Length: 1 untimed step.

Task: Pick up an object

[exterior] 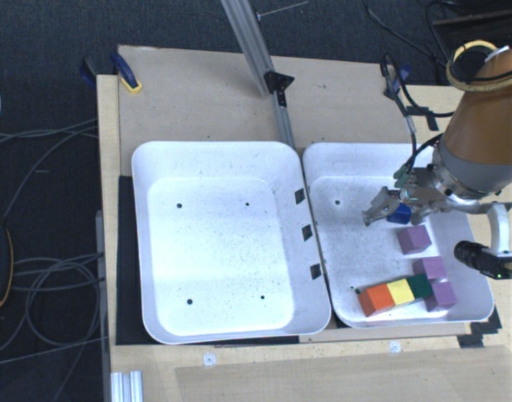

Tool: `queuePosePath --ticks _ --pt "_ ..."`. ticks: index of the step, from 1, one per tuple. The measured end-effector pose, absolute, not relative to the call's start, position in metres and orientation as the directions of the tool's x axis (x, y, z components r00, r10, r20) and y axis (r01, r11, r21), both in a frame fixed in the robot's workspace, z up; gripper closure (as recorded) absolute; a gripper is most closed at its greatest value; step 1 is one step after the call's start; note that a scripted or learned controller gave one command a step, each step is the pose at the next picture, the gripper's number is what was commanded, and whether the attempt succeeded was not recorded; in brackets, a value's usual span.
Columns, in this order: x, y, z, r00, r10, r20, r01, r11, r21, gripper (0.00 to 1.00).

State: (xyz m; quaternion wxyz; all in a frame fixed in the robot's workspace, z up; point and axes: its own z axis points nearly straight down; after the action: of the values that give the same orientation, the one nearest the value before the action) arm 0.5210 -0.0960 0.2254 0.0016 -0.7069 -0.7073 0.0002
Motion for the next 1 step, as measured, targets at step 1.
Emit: queuePosePath --ticks 1 --pt "0.5211 -0.0961 0.2254 0.000 1.000 0.001 1.000 0.001 -0.001 0.00"
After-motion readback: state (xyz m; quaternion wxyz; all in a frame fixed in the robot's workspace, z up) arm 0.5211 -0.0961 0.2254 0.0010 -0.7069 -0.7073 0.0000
